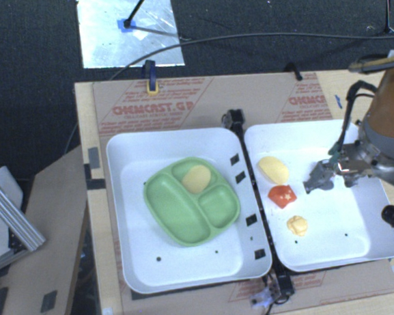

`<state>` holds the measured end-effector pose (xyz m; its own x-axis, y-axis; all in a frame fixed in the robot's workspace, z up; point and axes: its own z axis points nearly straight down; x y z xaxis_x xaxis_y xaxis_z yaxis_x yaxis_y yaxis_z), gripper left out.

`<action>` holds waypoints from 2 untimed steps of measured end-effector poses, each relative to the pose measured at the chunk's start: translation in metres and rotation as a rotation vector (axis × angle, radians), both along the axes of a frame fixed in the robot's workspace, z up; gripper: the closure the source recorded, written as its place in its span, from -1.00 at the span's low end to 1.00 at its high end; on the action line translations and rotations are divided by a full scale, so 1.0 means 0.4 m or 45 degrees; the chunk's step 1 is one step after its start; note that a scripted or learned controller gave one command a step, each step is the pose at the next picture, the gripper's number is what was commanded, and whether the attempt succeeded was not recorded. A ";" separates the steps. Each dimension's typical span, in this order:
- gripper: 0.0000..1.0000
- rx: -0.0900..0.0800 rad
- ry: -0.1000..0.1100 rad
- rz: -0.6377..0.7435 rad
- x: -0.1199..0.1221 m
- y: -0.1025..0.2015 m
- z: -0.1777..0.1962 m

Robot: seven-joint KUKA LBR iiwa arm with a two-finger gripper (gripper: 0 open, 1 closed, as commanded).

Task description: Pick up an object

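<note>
Left bin (130,214): holds a green divided plate (188,212); a pale yellow item (197,179) sits in its upper compartment. Right bin (341,233): three loose items near the left wall, namely a yellow piece (273,168), a red piece (282,195) just below it, and a small yellow piece (297,225) lower still. My claw (317,177) hangs over the right bin, right of the red piece, apart from it. Whether it is open or closed: cannot tell. Nothing visibly held. Board (199,98) under the bins on the counter reads "CHEMCAST GP" in red.
</note>
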<state>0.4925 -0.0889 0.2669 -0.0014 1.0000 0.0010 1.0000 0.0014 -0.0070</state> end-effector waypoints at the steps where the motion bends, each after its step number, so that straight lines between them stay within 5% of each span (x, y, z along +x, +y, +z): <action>1: -1.00 -0.001 -0.012 0.002 0.004 0.000 0.011; 2: -1.00 0.000 -0.003 -0.001 0.004 -0.006 -0.145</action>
